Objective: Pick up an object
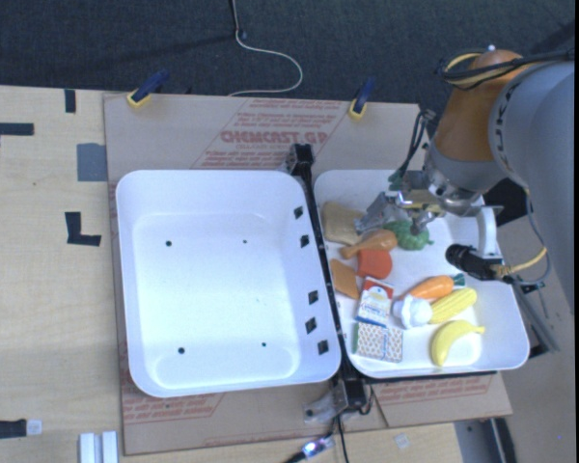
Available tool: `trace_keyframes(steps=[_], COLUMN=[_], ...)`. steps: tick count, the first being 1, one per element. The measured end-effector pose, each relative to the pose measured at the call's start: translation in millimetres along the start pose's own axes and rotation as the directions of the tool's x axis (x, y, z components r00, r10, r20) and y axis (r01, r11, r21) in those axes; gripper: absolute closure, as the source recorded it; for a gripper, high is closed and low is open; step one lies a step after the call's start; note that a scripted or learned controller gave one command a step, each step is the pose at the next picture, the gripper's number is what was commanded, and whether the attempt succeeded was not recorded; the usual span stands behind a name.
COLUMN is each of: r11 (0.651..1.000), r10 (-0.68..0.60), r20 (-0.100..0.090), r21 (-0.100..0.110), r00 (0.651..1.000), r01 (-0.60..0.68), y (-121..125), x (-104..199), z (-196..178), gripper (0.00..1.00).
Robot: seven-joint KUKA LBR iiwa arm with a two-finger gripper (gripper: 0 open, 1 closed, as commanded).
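The gripper (398, 218) hovers over the toy food heaped in the right bin (507, 355), near its far edge above a green vegetable (412, 238), so the reach seems underway, grasp and lift pending; its pinch I cannot tell.

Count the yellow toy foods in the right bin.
2. A banana lies at the front right corner, and a corn cob sits just behind it, beside the carrot. More could be hidden under the hand.
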State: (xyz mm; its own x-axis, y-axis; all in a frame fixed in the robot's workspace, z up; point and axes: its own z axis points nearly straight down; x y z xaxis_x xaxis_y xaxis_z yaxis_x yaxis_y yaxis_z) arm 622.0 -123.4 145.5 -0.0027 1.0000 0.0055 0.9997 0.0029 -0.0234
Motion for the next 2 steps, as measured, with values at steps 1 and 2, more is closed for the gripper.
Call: trace_keyframes(steps=[1, 2], r11=[1.0, 1.0], r10=[0.005, 0.003], r20=[0.009, 0.007], r21=[-0.021, -0.013], r00=[1.0, 1.0], r01=[-0.005, -0.003], y=[-53.8, -53.8], x=[22.5, 22.2], z=[67.1, 59.2], gripper=[0.0, 1.0])
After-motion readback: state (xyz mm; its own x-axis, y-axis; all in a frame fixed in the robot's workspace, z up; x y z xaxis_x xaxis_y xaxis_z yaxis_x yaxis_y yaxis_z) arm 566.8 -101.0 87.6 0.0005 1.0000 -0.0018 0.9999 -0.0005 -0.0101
